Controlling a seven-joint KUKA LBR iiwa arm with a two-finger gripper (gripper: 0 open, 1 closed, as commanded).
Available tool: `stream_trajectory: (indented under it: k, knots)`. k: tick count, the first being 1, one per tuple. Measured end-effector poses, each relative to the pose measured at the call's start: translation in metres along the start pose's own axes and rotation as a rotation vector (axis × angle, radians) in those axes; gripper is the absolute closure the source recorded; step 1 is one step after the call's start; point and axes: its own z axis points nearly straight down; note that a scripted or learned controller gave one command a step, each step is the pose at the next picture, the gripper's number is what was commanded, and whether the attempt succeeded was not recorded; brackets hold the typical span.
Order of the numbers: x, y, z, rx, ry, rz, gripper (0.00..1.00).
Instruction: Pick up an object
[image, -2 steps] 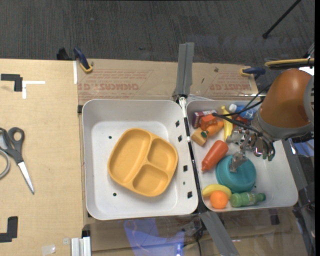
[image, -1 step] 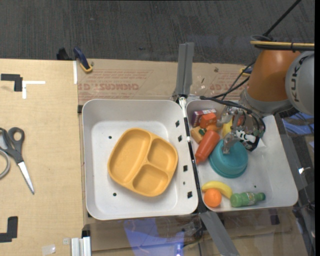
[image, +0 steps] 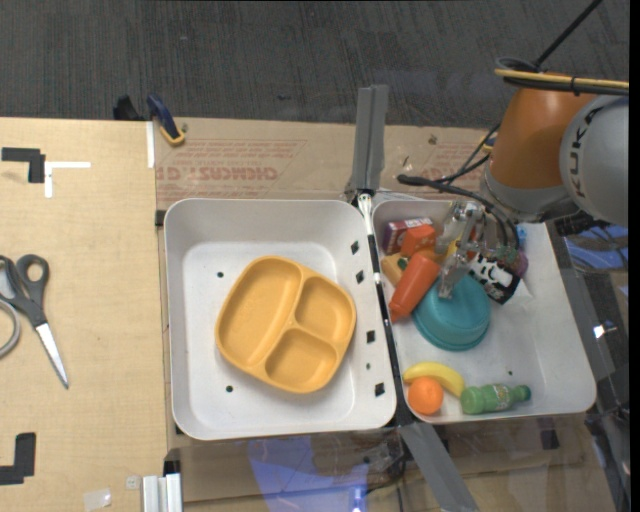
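Observation:
My gripper (image: 450, 283) hangs low in the right bin (image: 560, 350), its tip just above the near edge of a teal upturned bowl (image: 455, 318). An orange carrot (image: 413, 283) lies tilted right beside it on the left. A purple box (image: 408, 236) sits behind the carrot. A black-and-white object (image: 495, 277) lies to the gripper's right, partly hidden by the wrist. At the bin's front lie a banana (image: 437, 376), an orange (image: 425, 398) and a green bottle (image: 493, 398). Nothing is seen lifted.
The left bin (image: 190, 300) holds a yellow divided plate (image: 286, 324). Scissors (image: 35, 310) lie on the wooden bench at far left. A grey divider post (image: 368, 140) stands behind the bins' shared wall. Cables trail from the orange-banded arm (image: 540, 140).

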Motion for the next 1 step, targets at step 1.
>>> stream_trajectory:
  k: [1]
  knots:
    - [0.0659, -0.0672, 0.0003, -0.007, -0.058, -0.168, 0.0]
